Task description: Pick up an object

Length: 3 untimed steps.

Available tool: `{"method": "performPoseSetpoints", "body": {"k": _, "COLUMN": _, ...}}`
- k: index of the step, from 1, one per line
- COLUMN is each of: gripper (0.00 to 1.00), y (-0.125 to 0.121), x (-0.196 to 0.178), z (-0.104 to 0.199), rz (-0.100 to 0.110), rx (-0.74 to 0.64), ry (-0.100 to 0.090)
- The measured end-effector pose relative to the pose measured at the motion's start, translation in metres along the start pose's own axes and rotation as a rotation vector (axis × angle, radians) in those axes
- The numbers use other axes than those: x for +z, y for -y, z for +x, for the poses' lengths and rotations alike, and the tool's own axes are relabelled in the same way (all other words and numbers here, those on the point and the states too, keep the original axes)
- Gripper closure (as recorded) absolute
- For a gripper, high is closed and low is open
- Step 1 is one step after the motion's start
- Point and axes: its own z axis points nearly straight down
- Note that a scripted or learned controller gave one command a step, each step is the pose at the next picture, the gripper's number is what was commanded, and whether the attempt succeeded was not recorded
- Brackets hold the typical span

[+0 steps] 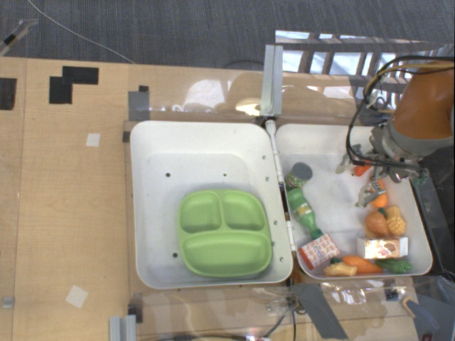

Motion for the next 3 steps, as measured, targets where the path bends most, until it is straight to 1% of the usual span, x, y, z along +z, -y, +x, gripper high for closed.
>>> {"method": "performPoseSetpoints", "body": {"k": 1, "gripper": 0.00, "y": 0.016, "x": 0.013, "z": -0.006, "rz": 0.004, "rx": -0.008, "ry": 0.008}}
{"method": "performPoseSetpoints", "body": {"k": 2, "gripper": 0.00, "y": 0.001, "x": 0.012, "z": 0.036, "rz": 0.004, "rx": 0.025, "ry": 0.009}}
{"method": "performPoseSetpoints", "body": {"k": 3, "gripper": 1.00, "y": 0.001, "x": -0.004, "z": 0.031, "rz": 0.013, "rx": 0.018, "ry": 0.025}}
